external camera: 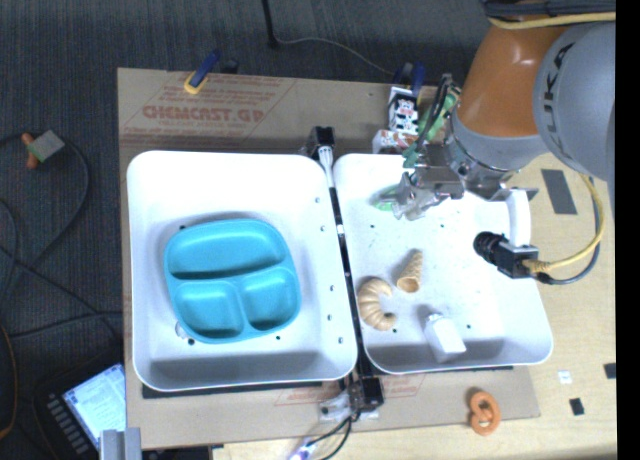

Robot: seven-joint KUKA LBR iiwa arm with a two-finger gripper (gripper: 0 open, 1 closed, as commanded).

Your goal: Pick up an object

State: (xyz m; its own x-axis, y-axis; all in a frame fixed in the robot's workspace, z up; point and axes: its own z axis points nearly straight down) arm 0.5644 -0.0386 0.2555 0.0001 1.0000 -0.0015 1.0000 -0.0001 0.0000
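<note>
My gripper [412,198] hangs low over the far left part of the right bin [500,308], under the grey wrist and its orange band. A small green object [385,200] lies right beside the gripper's tip; I cannot tell whether they touch. Nearer the front of the same bin lie a tan cone-shaped piece [409,270], a beige croissant-like toy [377,302] and a white block [444,335], all apart from the gripper.
The left bin [150,348] holds a blue divided tray [232,279]. A black divider [335,218] runs between the bins. A black cable connector [503,251] juts over the right bin. An orange ring [484,410] lies on the bench in front.
</note>
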